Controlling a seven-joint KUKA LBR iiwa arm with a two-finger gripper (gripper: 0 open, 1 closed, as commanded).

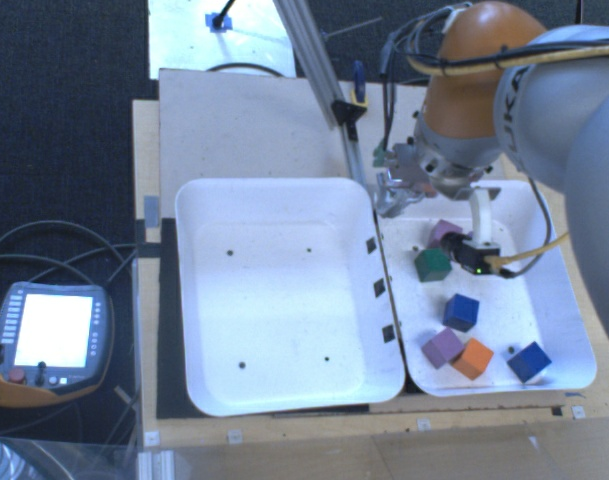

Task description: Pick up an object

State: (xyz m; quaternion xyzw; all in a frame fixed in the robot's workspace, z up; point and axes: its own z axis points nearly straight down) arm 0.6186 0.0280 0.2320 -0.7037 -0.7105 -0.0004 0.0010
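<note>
Off the bench to the left lies a teach pendant (49, 340) with a pale screen and cables looped around it. A slanted metal pole (306, 48) runs down from the top of the view and ends near the back corner where the two bins meet. The left bin (189, 268) and the right bin (582, 353) sit rim to rim on a pale board (244, 118). The loose things lie in the right bin: six blocks (two blue, the rest one of each colour). A mauve block (445, 231) and a green block (433, 264) lie close together towards the bin's back left, crowded by the wrist hardware above them. A blue block (461, 311) lies near the middle. Along the front, a purple block (443, 347) touches an orange block (473, 358), and a second blue block (529, 361) sits apart near the front right corner. The arm (564, 98) reaches in from the right, its orange band (474, 58) above the bin's back edge and the wrist turned downward. The gripper (394, 198) hangs at the back left corner of the right bin, just beside the shared rim and near the mauve block; whether it is released or clenched cannot be told.
</note>
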